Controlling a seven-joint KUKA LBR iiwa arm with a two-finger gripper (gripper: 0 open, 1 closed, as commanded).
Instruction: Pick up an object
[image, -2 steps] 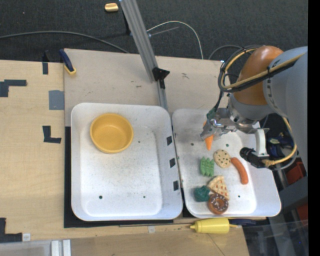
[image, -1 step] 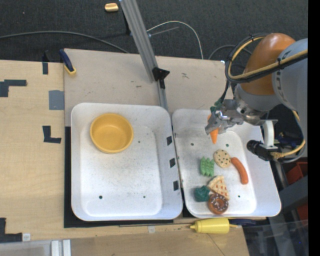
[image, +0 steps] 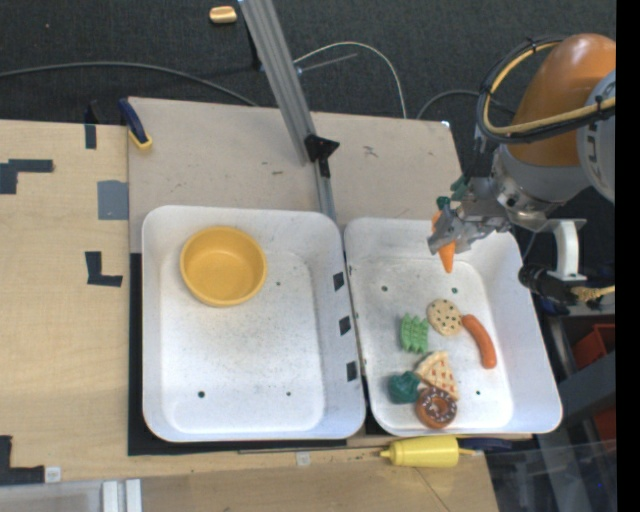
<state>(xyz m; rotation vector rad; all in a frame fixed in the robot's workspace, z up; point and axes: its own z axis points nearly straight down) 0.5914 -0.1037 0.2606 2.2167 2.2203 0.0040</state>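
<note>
Carrot held over the right bin (image: 530, 330)
The gripper (image: 447, 243) had its jaws clamped on an orange carrot (image: 447, 258), above the bin's far end.

One fixed camera looks down at a slant from above the worktop (image: 230, 150), far enough back to take in both bins whole: the left bin (image: 165, 400) and the right bin (image: 520, 400) side by side across the middle. The arm (image: 555, 100) enters from the upper right of the frame.
</note>
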